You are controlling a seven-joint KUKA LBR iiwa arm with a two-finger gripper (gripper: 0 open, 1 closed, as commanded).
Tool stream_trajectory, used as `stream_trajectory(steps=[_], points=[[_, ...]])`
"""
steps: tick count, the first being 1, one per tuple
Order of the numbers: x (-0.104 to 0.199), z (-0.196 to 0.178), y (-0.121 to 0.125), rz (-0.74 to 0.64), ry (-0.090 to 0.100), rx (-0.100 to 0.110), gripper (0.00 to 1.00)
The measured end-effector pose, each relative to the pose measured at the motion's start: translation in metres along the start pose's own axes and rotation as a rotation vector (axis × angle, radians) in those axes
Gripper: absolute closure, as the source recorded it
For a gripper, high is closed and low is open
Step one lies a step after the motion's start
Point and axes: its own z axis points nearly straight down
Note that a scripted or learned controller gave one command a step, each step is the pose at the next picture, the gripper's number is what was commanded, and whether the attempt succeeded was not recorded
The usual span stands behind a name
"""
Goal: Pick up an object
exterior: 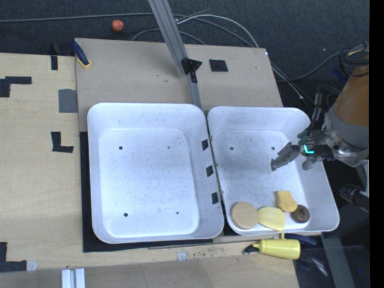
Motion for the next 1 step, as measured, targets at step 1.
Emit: stream_trajectory(steps=[1], points=[[0.0,0.0,0.0,0.0,0.0,0.0,0.0]])
